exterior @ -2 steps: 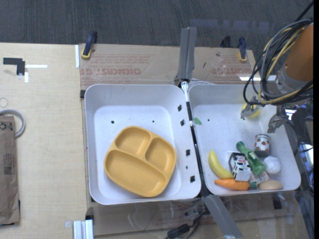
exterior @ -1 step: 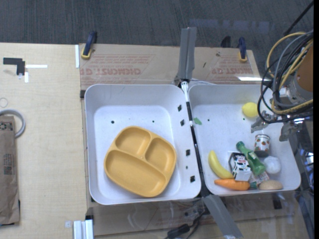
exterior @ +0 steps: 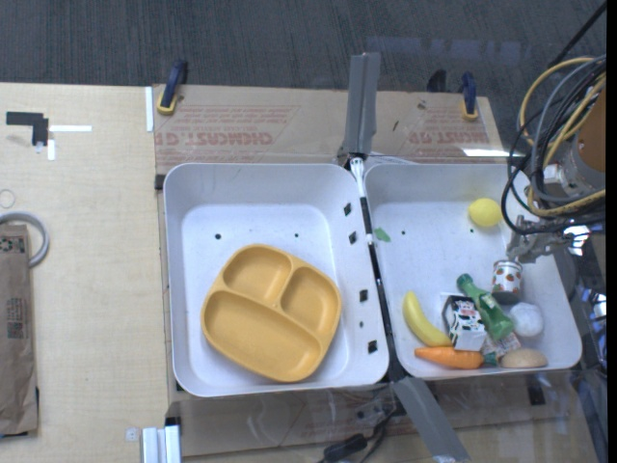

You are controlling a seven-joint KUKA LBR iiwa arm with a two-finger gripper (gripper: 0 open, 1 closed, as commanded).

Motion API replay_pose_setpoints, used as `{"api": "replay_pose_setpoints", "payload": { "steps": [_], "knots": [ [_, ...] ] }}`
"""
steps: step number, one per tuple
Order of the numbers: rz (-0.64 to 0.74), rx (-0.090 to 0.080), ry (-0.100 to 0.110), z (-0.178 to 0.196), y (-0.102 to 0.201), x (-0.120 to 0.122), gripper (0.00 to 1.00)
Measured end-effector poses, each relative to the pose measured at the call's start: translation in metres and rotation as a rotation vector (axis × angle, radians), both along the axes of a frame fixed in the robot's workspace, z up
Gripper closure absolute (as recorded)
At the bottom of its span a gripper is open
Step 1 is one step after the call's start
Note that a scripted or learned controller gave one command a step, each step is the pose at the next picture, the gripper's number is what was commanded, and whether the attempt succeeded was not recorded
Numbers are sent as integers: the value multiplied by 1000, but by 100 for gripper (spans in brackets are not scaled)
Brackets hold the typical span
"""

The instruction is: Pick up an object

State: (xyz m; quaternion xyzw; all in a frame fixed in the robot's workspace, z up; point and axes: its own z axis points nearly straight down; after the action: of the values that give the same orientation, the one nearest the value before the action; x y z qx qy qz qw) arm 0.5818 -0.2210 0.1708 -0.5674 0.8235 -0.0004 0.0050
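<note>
The worktop (exterior: 87,258) was pale wood, with dark grey carpet beyond its far edge. At the far left lay a brown paper bag (exterior: 14,326) with a grey ring (exterior: 34,234) near its top, and a small black bracket (exterior: 29,123) sat further back. A sheet of printed cardboard (exterior: 251,123) lay under the back of the bins, held by a blue-and-yellow clamp (exterior: 174,87) at its left corner and another (exterior: 469,96) at its right.

The left bin (exterior: 183,287) carried a yellow divided plate (exterior: 272,312), lying flat and turned at a slant, its three compartments bare. A grey post (exterior: 362,104) rose behind the seam where the two bins met.

The right bin (exterior: 424,220) held the loose objects. A yellow ball (exterior: 485,212) sat alone toward the back right. The rest crowded the near right corner: a banana (exterior: 422,318), an orange carrot (exterior: 449,357) along the near wall, a small printed carton (exterior: 465,322) between them, a green bottle-like piece (exterior: 487,307) leaning across the carton, a white ball (exterior: 526,318) and a tan rounded lump (exterior: 523,359) at the corner.

The arm came in from the right, trailing yellow and black cables (exterior: 549,123), with the gripper (exterior: 525,244) low over the bin's right wall. A small red-and-white can (exterior: 506,278) stood just below it. Whether the jaws were open or closed could not be told, nor whether they touched the can.
</note>
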Motion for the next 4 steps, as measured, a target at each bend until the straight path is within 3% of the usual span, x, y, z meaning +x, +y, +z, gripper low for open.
{"api": "replay_pose_setpoints", "payload": {
  "steps": [1,2,3,4],
  "knots": [
    [0,0,0,0,0,0,0],
    [691,-4,3,12,1,-15,0],
    [1101,-4,2,3,16,-7,0],
    [1587,-8,1,0,18,-22,0]
  ]
}}
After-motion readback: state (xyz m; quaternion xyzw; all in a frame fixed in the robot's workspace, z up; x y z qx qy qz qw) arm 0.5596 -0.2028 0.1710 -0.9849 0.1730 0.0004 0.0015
